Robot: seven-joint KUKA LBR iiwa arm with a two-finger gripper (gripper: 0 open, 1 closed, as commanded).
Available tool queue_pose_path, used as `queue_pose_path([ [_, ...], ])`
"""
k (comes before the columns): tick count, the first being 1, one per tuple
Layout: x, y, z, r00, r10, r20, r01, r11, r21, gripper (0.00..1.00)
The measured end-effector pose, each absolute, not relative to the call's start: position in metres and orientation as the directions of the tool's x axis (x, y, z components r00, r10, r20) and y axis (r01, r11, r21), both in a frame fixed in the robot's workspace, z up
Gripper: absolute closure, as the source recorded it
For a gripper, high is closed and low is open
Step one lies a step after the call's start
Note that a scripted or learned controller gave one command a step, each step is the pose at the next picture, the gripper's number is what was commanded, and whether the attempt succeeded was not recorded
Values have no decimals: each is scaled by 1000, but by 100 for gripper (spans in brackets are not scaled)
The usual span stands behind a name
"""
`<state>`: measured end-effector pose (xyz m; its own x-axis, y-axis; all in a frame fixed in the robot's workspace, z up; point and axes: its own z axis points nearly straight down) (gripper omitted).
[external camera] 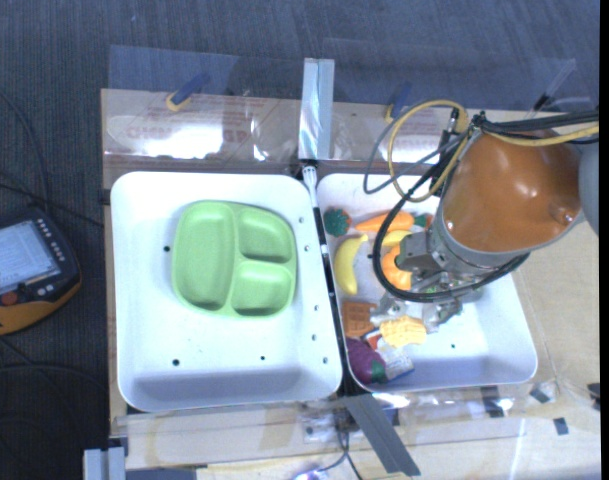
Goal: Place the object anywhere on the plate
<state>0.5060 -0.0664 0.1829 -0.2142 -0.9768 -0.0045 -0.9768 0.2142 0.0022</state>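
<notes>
Green plate [234, 258] with three sections sits alone in the left bin [149, 368], nothing on it yet, so the task is not done. Right bin [504, 353] holds the clutter: a banana [346, 264] near the divider, an orange piece [374, 223] above it, a small dark green item [335, 220] at the top left, a purple item [364, 360] at the front left corner, and a yellow-and-white wrapped thing [404, 331] mid-bin. Which of these is the target can't be told. The arm's orange band [509, 198] blocks the view over the right bin; the hand [434, 303] hangs low over the toys, close to the wrapped thing and something orange-yellow [396, 268] under the wrist. Can't tell whether it's open, closed or gripping anything, too much is hidden by the wrist and cables [414, 138]. Risks, as a guess: toys are packed tight, so a grab could catch two items or nudge the banana aside and come up empty; a loose pinch on a round or crinkly item could slip on the lift; the carry must clear the raised divider between the bins, and a low pass could knock the item off short of the plate. Dangling cables could also snag or brush toys. A drop onto the plate's ridges could roll off into the bin.
</notes>
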Motion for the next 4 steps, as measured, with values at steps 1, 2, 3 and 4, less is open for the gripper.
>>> queue_pose_path([
  [1, 484, -50, 183, 74, -997, -3, -997, -74, 3, 100],
  [2, 484, -14, 183, 568, -823, -6, -823, -568, 0, 100],
  [3, 484, -12, 191, 566, -824, -9, -824, -566, 0, 100],
  [4, 484, 14, 236, 772, -635, -5, -635, -772, -3, 100],
])
